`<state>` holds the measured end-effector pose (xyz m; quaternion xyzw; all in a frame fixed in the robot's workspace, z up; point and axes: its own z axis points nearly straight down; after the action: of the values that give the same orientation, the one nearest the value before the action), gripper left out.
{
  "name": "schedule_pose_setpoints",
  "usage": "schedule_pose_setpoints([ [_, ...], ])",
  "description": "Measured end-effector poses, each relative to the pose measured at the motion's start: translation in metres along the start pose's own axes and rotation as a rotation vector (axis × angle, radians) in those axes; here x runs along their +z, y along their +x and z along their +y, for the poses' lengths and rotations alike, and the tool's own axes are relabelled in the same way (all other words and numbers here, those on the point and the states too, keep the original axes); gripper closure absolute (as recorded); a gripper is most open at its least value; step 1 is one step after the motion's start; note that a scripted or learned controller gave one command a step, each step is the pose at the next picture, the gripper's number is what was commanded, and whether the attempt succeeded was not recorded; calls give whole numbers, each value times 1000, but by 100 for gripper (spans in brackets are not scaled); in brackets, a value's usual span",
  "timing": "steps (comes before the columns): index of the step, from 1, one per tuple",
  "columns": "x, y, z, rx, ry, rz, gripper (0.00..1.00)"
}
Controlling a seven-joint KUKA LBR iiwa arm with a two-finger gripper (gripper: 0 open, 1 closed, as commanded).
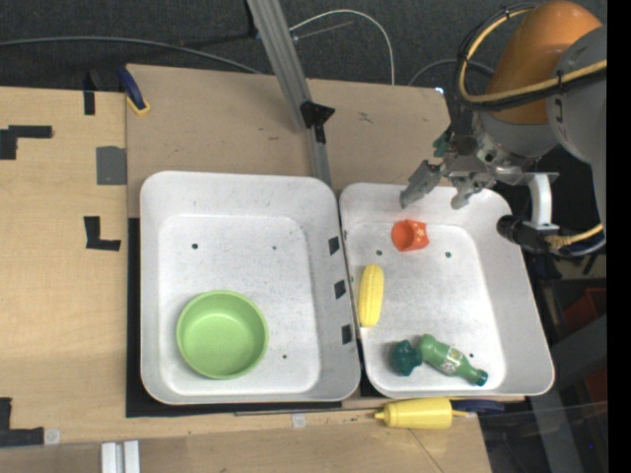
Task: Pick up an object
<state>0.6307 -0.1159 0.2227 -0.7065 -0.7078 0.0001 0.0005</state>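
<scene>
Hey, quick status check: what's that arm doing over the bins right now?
End effector open, holding nothing, above right bin's far edge. Orange object just below it, untouched. Corn cob, green bottle lie apart, not blocking.

A robotics lab: plywood counter [227,136] marked with black tape, two shallow white plastic bins [158,264], loose cables, slanted grey metal camera pole [281,42].

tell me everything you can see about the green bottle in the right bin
The green bottle lies on its side on the floor of the right bin, near the front edge. It looks like glossy plastic, bright green, with a pale label patch mid-body. A darker teal, rounded piece sits at its left end; whether attached or just touching is unclear. Its other end points right and slightly forward.
</scene>
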Motion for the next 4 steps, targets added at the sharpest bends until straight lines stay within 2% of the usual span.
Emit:
schedule_pose_setpoints([
  [1,0,0,0,-1,0,0,0],
  [2,58,8,6,-1,6,-1,0],
  [3,110,-3,5,1,3,-3,0],
  [4,124,-7,10,1,-17,-12,0],
])
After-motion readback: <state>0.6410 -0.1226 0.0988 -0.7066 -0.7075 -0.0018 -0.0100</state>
